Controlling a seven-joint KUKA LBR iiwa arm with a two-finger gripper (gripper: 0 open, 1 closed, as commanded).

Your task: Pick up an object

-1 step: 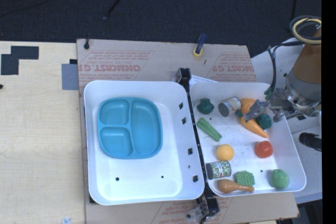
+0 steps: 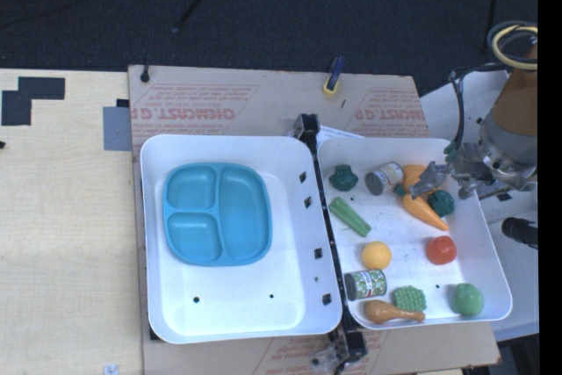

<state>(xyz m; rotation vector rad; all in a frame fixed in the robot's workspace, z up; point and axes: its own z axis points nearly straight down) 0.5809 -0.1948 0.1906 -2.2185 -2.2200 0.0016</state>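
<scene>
Holding two cans point(image 2: 384, 179), right bin point(image 2: 492, 277).

Even, fairly bright overhead light falls on the bench, and the two white bins point(image 2: 237, 312) look slightly washed out, near glare on their floors. Shadows are soft and short, hugging the blue plate point(image 2: 217, 213) and the small toys. The far floor sinks into dark. The whole frame is mildly soft and low in detail.
</scene>
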